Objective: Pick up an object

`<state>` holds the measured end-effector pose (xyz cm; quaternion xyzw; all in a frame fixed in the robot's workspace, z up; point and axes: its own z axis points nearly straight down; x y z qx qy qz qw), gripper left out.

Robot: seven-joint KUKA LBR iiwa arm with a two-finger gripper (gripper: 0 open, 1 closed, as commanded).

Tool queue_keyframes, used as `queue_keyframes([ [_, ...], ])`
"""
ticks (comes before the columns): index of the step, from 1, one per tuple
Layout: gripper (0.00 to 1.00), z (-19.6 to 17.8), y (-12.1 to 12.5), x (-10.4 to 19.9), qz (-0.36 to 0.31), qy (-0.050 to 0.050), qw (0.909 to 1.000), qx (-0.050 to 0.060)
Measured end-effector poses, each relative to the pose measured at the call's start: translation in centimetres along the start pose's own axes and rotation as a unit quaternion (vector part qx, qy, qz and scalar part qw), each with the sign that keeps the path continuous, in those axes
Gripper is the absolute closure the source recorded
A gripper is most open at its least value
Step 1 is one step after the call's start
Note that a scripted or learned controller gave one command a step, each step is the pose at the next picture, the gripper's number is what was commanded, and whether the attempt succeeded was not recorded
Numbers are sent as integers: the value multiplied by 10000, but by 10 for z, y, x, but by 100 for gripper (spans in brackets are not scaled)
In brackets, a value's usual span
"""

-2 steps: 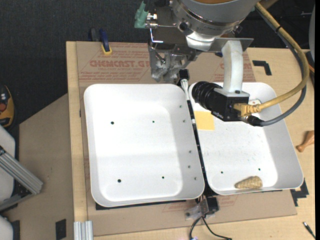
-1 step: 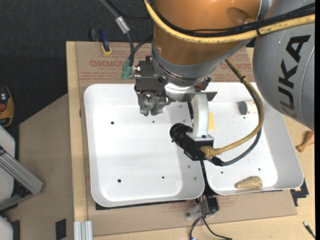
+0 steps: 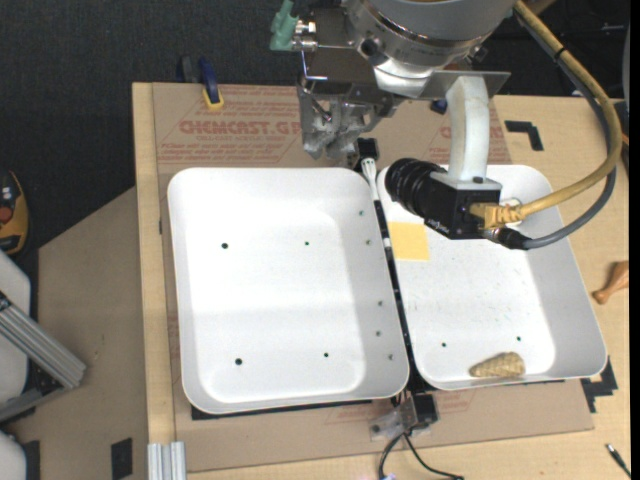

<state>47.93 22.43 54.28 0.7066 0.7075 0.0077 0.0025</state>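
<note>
So we're looking down on the bench and there are two shallow white bins side by side on a brown board with red lettering. The left bin (image 3: 270, 288) just has a few small dark dots on its floor. The right bin (image 3: 510, 298) has a pale yellow square (image 3: 409, 240), looks like a flat sponge or sticky pad, lying near its upper left corner, just beside the shared rim between the bins. Near the front edge of the same bin there's a tan, lumpy, elongated object (image 3: 498, 366), a bit like a piece of bread or a textured toy; we can't pin down what it is exactly.

The arm (image 3: 430, 8) comes in at the top, big grey body with the orange band right at the frame edge. The gripper (image 3: 335, 128) hangs below it, over the board just behind the back rim of the left bin, near the gap between the two bins. It's a metallic jumble from this angle and we honestly can't tell how it's set, and we see nothing in it. Both objects in the right bin sit well apart from it.

A black cylindrical unit (image 3: 435, 196) on a white bracket sits over the back of the right bin, just above the yellow square, with a tan hose (image 3: 590, 173) looping off to the right. A blue and yellow clamp (image 3: 209, 80) sits on the board's back left edge.
</note>
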Motion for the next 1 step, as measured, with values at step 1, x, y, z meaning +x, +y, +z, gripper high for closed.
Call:
queue_keyframes([
  [1,100,133,-3,-1,13,-70,9999,143],
])
